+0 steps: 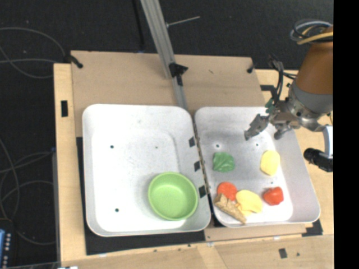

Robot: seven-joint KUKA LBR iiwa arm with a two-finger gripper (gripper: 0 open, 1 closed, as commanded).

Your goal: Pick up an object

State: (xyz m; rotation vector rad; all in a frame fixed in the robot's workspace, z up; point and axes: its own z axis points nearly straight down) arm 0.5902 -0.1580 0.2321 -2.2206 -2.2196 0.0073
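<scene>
pincer (263, 126) spread, holding nothing, over right bin (235, 119) far edge. best: descend straight over yellow piece (270, 162) just beside, centring fingers before closing.

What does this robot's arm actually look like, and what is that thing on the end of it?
The arm enters from the right: a rounded orange-brown section above a grey wrist, with yellow and pale cables looped over its top. At its end sits the gripper, a dark grey metal piece with two thin fingers. A black, knob-like part juts out near the wrist.
</scene>
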